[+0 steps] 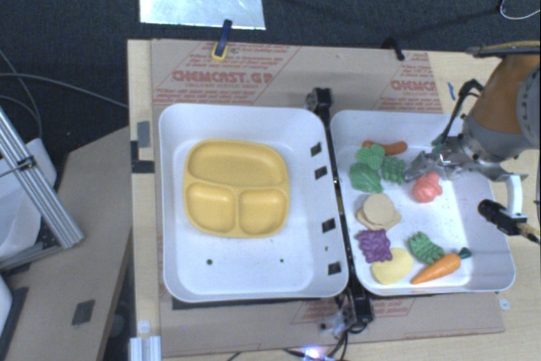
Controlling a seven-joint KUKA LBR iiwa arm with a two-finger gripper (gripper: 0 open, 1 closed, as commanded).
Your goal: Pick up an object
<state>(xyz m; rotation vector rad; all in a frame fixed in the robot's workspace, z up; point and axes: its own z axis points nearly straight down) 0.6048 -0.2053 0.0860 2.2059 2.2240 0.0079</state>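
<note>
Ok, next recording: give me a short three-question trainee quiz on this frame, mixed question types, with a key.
1. True or false: the yellow divided tray lies in the left bin.
2. Multiple choice: which item lies nearest the gripper? A) the purple grapes B) the pink toy C) the carrot at the front
3. Fill in: the right bin holds toy ____ items.

Key:
1. True.
2. B; the pink toy sits just below the gripper, while the grapes and the carrot lie toward the near edge.
3. Food.
</note>
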